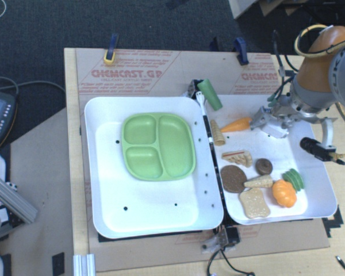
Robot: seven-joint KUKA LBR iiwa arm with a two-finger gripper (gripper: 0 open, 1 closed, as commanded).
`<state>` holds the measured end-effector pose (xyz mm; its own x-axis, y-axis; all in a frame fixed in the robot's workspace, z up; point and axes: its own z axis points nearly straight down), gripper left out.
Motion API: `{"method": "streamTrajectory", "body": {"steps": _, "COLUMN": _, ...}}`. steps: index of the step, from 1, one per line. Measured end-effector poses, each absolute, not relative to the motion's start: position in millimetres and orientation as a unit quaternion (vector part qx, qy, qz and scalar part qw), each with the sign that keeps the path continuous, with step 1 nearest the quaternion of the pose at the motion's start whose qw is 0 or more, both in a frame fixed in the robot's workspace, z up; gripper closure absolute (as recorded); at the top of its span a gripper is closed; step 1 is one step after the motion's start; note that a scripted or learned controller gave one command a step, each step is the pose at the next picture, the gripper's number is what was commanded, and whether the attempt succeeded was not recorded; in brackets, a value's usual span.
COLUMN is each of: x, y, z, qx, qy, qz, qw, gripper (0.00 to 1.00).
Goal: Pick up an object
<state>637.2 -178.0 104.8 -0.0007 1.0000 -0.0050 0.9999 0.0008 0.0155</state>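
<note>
The toy carrot [237, 125] is seen lying lengthwise just left of the gripper [263, 123], tip pointing toward it.

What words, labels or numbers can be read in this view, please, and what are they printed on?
"CHEMCAST GP": large red print on the brown board under the bins, left of top centre.
The same red print seems to repeat at the board's upper right, partly hidden and too blurred to read.
Smaller red lines around both are too small to read.
</note>
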Motion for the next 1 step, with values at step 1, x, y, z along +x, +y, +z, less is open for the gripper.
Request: {"method": "streamTrajectory", "body": {"steps": 1, "x": 638.7, "y": -180.4, "z": 116.7, "qx": 0.706, "qy": 0.708, "qz": 0.0029, "qw": 0.011, "gripper": 1.0}}
